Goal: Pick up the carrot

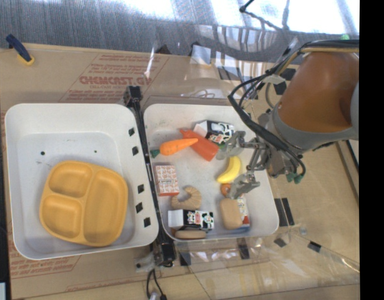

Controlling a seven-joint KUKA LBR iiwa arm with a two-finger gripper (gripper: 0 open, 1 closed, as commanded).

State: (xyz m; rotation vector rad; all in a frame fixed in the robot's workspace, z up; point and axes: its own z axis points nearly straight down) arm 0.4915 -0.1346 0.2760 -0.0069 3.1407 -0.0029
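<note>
you're in approach step. two-finger gripper [240, 162] spread open, grasping nothing, over yellow plastic banana [230, 169] in right white bin [266, 214]. orange tapered toy carrot [178, 146] lies upper left in same bin. next: shift gripper toward carrot, align w/ its long axis, descend.

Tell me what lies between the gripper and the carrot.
In the camera view, the red wedge and the cow-print carton lie between the gripper and the carrot.

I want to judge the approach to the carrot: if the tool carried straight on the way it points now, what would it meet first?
The tool points left across the right bin, and the banana lies right at its tips, so probably that first, not the carrot farther left. Height is unclear.
</note>
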